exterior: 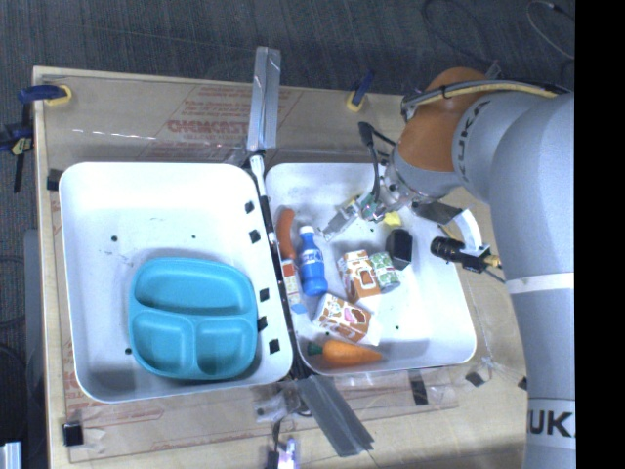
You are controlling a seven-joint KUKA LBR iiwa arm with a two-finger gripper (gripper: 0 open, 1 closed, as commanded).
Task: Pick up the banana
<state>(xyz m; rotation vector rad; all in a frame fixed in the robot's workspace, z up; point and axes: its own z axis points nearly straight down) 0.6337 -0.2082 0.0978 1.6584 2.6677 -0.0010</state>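
Grey with its orange band, the arm (518,184) reaches from the right, its gripper (363,206) low in the upper part of the right bin (459,345). How wide the gripper stands I cannot tell. No banana can be made out; perhaps the wrist hides it.

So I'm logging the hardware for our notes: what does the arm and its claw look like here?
The arm is thick, rounded and grey, with an orange band above the wrist and part of white lettering "UK" low on its body. Black and yellow cables run over the top of the wrist. The claw is small and metallic with dark parts, and a black fitting with a white curved piece sits beside it.
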